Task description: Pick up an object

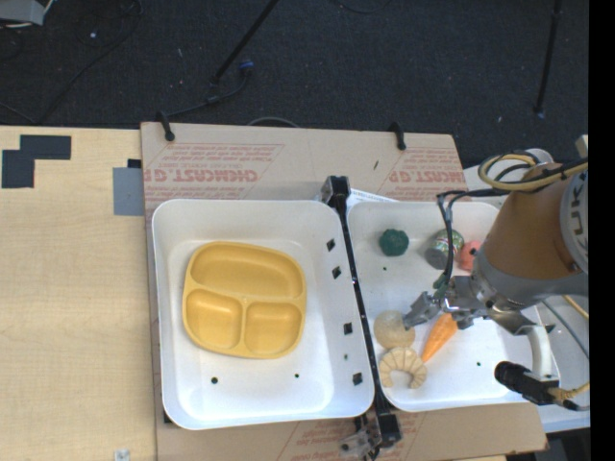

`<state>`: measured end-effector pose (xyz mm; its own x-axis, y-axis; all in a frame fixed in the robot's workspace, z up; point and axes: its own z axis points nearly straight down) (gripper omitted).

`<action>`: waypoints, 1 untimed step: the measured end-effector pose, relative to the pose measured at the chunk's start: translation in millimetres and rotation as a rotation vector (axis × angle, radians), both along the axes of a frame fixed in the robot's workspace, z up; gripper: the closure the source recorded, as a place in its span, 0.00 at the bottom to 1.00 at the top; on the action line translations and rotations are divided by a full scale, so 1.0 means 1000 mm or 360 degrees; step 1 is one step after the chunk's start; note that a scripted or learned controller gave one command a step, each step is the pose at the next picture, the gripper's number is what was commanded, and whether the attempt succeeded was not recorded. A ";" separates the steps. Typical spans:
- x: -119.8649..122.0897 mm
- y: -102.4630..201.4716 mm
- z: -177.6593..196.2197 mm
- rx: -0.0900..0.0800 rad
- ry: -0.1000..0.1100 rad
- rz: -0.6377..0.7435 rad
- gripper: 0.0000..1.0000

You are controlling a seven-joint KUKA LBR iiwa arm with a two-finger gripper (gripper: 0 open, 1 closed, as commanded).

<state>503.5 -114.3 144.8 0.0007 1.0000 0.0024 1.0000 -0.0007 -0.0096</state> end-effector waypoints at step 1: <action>0.006 -0.001 -0.033 -0.0008 -0.0040 0.0004 0.00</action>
